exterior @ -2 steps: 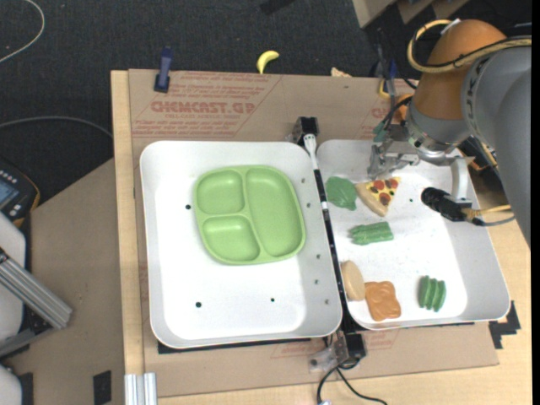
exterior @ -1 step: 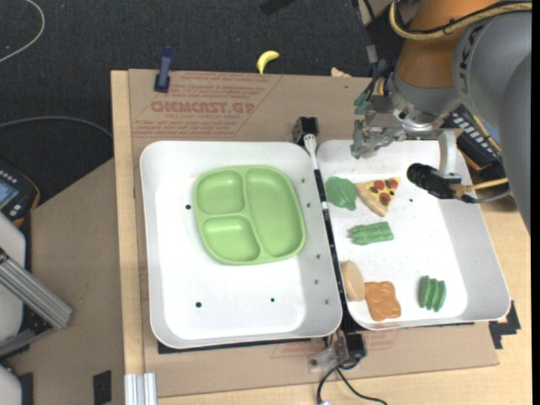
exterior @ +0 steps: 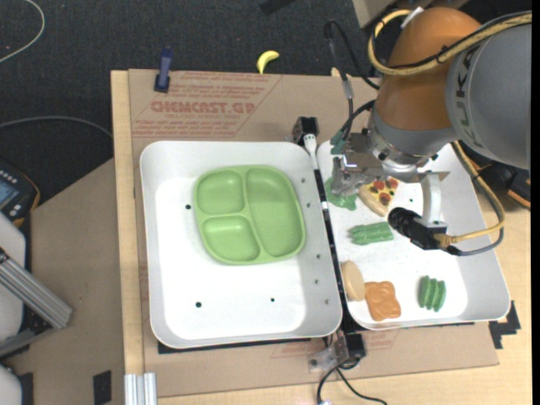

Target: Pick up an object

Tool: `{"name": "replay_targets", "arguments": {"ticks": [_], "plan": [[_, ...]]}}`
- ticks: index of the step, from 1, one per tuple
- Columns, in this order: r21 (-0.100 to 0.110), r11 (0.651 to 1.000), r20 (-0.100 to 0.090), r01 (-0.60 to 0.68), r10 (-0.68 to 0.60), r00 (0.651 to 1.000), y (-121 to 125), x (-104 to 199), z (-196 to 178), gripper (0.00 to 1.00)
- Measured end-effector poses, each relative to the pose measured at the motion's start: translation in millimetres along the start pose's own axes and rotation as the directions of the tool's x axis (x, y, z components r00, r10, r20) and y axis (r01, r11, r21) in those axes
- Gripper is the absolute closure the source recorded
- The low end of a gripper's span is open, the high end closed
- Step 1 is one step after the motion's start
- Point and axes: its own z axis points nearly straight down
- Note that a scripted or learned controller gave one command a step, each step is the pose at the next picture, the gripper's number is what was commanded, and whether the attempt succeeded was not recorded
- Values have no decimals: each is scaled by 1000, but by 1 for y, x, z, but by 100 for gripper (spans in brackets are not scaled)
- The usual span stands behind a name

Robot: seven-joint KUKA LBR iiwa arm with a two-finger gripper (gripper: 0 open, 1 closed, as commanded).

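My gripper (exterior: 345, 175) hangs low over the upper left corner of the right bin (exterior: 472, 306), under the grey arm with its orange band. Directly below it lies a small green toy piece (exterior: 342, 199), partly hidden by the gripper. A pizza slice (exterior: 380, 194) lies just to its right. Further down the bin are a green pickle-like piece (exterior: 371, 233), a tan bread-like piece (exterior: 352, 279), an orange piece (exterior: 381, 300) and a green bean bundle (exterior: 431, 294).
The left bin (exterior: 169, 302) holds a green divided plate (exterior: 250, 213). A black unit with a cable (exterior: 418, 228) hangs off the arm over the right bin. A blue clip (exterior: 163, 70) and a small yellow object (exterior: 267, 59) lie beyond the bins.
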Motion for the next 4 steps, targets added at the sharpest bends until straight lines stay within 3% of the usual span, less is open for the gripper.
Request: {"name": "replay_targets", "arguments": {"ticks": [1,2,3,4], "plan": [[-4,1000,-2,8,-8,1000,-39,102,-22,100],[-6,1000,0,7,-7,1000,-56,198,-9,100],[-27,1000,-6,1,-1,1000,-38,215,-184,100],[-3,1000,5,-7,7,1000,-54,178,-149,100]]}}
